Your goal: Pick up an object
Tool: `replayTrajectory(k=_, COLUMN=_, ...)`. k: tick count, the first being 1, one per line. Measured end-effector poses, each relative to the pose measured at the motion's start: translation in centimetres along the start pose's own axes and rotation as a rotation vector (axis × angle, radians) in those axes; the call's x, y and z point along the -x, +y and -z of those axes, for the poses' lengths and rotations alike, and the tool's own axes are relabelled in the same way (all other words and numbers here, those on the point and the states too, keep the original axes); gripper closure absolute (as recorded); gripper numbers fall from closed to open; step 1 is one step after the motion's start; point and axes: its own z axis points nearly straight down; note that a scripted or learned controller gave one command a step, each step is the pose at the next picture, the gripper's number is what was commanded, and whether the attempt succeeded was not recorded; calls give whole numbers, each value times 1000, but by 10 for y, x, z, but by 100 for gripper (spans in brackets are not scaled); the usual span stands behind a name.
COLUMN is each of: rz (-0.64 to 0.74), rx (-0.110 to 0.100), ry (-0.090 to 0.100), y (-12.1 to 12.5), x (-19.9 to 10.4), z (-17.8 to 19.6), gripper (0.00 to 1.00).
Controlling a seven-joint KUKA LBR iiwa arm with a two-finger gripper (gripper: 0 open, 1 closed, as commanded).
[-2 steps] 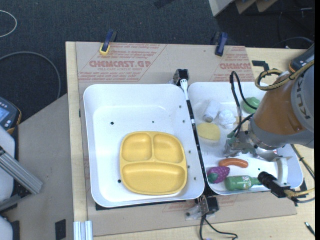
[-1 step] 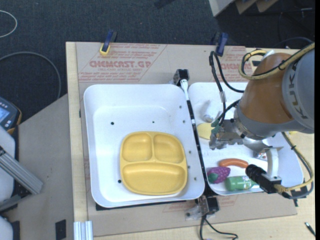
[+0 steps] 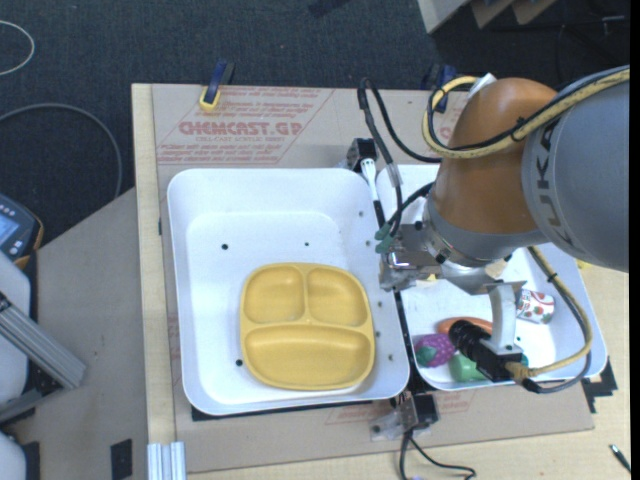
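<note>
The arm [image 3: 490, 168] hangs low over the right bin [image 3: 592, 340], its wrist covering most of the bin floor. The likely targets lie toward the bin's near corner, just past the wrist: a purple toy [image 3: 434, 348], a green toy [image 3: 463, 369] beside it and an orange toy [image 3: 472, 323] lying crosswise above them. A spotted white cup [image 3: 536, 307] sits to their right. The wrist hides the jaws, so I cannot tell whether they are apart or together. The toys are crowded near the bin wall, leaving little room. The left bin [image 3: 200, 208] holds a yellow plate [image 3: 306, 325], well apart. Both bins rest on the tabletop [image 3: 150, 168].
</note>
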Motion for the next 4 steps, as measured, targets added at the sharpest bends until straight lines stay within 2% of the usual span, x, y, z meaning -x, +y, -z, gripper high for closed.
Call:
replayTrajectory(k=1, rz=4, rx=6, ry=3, y=6, x=-83, z=88, gripper=100)
replayTrajectory(k=2, rz=-6, rx=-3, ry=-2, y=5, x=-77, z=93, gripper=100)
replayTrajectory(k=4, rz=-3, rx=-1, ry=-3, y=6, x=-79, z=113, gripper=100)
